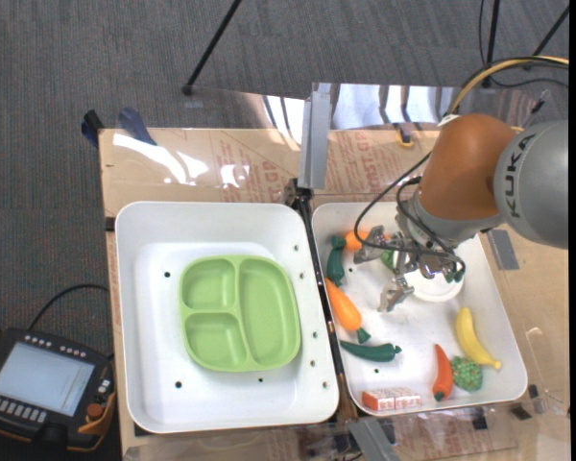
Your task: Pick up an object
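My gripper [383, 275] hangs low over the middle of the right bin [507, 327], below the grey arm with its orange band. Its two fingers stand apart, one [368, 251] toward the back and one [396, 298] toward the front, and I see nothing between them. An orange carrot [344, 307] lies just left of the front finger. A dark green vegetable [336, 260] and a small orange piece [361, 237] lie left of the back finger. A white bowl [438, 287] sits right beside the gripper, partly hidden by it.
The right bin also holds a green cucumber [370, 351], a banana [475, 339], a red chili [443, 373], broccoli [468, 376] and a red-and-white box [392, 400]. A green divided plate [240, 312] lies in the left bin [139, 353].
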{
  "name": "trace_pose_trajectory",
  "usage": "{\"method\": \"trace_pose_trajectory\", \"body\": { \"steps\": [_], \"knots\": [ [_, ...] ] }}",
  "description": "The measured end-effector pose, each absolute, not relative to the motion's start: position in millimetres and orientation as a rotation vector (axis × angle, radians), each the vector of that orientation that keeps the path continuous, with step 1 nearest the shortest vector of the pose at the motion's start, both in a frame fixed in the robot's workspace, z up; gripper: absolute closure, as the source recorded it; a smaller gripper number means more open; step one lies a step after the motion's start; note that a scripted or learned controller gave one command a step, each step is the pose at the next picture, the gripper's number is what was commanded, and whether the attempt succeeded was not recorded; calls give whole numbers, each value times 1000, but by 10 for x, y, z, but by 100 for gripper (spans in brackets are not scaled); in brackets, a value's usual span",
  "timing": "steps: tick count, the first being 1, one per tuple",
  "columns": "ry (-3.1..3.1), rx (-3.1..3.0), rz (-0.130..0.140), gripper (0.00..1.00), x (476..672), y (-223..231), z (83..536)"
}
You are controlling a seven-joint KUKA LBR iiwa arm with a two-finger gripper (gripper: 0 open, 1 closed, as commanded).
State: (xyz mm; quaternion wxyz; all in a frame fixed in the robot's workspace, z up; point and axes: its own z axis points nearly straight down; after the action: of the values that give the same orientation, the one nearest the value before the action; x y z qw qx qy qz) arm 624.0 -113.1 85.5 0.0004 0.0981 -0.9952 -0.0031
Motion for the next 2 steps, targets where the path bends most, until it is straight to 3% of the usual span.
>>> {"method": "trace_pose_trajectory", "body": {
  "steps": [1,2],
  "knots": [
    [-3123,183,-2,0,6418,-825,883],
    [-3140,191,-1,100,6456,-799,1001]
  ]
}}
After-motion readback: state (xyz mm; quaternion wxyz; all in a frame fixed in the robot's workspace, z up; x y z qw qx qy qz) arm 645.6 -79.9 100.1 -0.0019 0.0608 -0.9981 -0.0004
